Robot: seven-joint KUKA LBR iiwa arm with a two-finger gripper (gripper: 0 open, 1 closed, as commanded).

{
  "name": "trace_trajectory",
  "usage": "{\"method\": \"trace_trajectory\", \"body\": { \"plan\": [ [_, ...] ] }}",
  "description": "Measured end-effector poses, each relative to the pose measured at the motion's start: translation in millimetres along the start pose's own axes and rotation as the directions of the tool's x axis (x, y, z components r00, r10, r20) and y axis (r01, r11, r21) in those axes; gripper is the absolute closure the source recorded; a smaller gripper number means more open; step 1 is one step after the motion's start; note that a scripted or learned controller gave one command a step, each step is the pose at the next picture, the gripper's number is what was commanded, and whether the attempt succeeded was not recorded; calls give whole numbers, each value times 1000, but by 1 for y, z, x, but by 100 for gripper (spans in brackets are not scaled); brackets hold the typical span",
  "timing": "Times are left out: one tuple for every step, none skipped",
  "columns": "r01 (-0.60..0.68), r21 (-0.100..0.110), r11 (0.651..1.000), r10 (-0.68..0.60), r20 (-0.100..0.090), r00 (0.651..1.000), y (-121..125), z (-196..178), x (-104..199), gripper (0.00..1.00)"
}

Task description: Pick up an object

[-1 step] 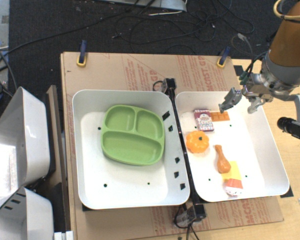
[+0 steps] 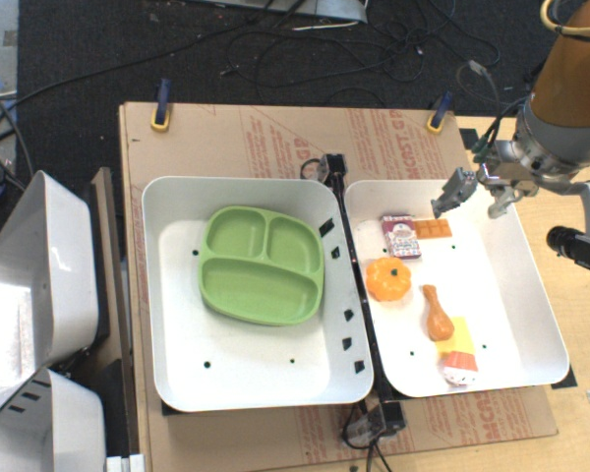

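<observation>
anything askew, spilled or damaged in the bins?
Nothing stands out. The green divided plate lies flat in the left bin, slightly turned. In the right bin, the pink carton, orange pumpkin, drumstick and yellow toy lie loose but intact. The gripper hovers above the right bin's far edge, jaws open.

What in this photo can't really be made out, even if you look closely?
- Arm: its upper part is cut off by the camera view's top and right edges.
- Small carton: the label print is too small to read.
- Yellow toy in the right bin: too small to identify.
- Green plate: hides the left bin floor beneath.
</observation>
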State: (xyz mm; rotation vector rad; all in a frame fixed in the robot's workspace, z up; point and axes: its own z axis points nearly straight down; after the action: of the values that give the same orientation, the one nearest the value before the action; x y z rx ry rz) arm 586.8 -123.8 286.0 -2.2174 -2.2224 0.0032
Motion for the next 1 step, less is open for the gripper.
{"method": "trace_trajectory", "body": {
  "plan": [
    [-3,4,1000,3,0,1000,6,51,-7,0]
  ]
}}
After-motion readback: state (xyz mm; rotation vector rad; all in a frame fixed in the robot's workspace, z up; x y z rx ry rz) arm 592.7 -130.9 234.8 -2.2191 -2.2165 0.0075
